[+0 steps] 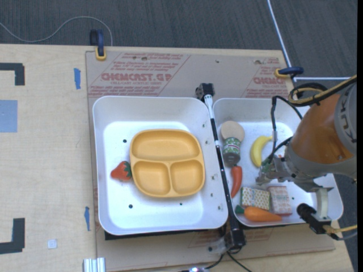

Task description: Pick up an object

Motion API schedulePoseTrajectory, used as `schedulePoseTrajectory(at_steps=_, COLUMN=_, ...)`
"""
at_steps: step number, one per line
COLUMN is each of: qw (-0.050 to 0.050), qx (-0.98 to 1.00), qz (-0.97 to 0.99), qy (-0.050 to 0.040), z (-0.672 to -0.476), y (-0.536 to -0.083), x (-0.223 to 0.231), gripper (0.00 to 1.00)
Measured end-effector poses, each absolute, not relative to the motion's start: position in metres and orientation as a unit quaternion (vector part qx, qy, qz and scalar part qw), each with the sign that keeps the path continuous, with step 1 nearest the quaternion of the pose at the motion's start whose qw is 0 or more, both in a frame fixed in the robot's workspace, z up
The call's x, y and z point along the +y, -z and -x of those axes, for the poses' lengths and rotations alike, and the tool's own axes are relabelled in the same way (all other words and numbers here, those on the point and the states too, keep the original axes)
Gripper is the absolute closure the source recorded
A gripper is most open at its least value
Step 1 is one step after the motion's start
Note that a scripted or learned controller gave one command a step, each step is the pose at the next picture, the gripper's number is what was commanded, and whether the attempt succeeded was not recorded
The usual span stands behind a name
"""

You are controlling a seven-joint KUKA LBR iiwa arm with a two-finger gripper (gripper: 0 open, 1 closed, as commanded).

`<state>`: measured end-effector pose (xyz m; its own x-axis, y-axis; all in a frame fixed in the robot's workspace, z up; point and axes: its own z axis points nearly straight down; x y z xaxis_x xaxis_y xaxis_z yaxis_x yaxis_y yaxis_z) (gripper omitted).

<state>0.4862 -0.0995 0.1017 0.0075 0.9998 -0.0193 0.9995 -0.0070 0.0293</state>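
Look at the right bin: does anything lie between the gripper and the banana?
Nothing visible does. The gripper hangs in the right bin just below the banana, with bare white floor between them. The bottle and chili lie off to the left.

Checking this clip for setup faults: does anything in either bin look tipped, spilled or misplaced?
Mostly tidy. The small bottle in the right bin lies on its side, and a strawberry sits wedged between the yellow divided plate and the left bin's wall. Nothing looks spilled or damaged.
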Motion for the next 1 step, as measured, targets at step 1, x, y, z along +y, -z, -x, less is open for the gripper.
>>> schedulePoseTrajectory(at_steps=1, qw=0.017, qx=0.704, qz=-0.71, qy=-0.0034, z=-0.486, y=-0.1015, x=-0.0994, gripper=0.0)
